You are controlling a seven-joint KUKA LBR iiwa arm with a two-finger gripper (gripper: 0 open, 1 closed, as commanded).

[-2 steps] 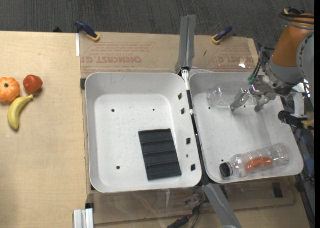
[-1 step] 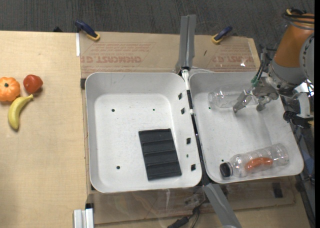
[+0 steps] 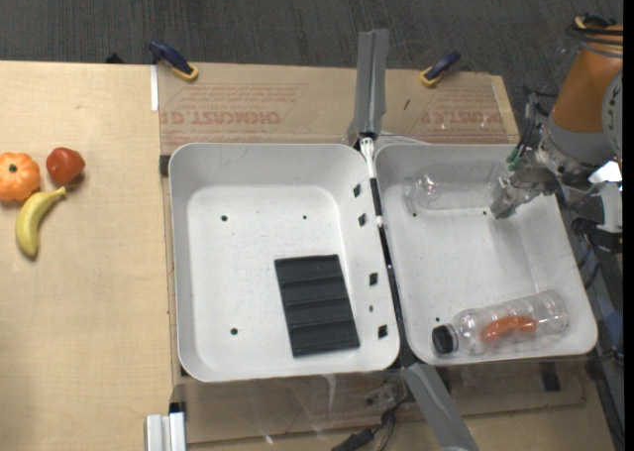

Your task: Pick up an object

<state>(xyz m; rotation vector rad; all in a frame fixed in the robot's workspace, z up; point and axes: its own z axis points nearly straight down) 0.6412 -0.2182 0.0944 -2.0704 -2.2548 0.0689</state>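
**Two-bin bench, contents at one moment**

Clear plastic bottle (image 3: 500,326), black cap, orange item inside: lying on its side at the near edge of the right bin (image 3: 555,251). Second clear object (image 3: 428,191), small, hard to make out: far end of the same bin. Gripper (image 3: 507,199): low over the right bin's far right part, well apart from the bottle; whether its fingers are spread or closed cannot be told. Black ridged block (image 3: 315,304): left bin (image 3: 198,241). Orange, tomato and banana (image 3: 32,221): on the bench to the left
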